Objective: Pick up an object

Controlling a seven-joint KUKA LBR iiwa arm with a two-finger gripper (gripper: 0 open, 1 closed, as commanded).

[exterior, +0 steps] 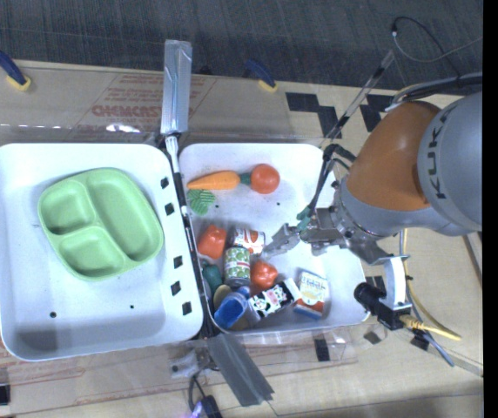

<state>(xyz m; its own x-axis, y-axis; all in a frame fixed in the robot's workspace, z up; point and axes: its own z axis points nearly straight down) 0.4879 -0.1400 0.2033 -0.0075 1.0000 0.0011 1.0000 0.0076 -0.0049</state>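
The claw (286, 236) looks spread open with nothing in it, low in the right bin (301, 159) beside the heap of toys (249, 273), so closing here could pinch air.

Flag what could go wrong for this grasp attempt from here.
1. The gripper sits at the edge of a tight pile: the can, the tomato and the cartons touch or nearly touch, so closing may pinch two items or knock one aside.
2. The can looks round and smooth, so it could slip out.
3. The carrot lies apart and seems an easier target.
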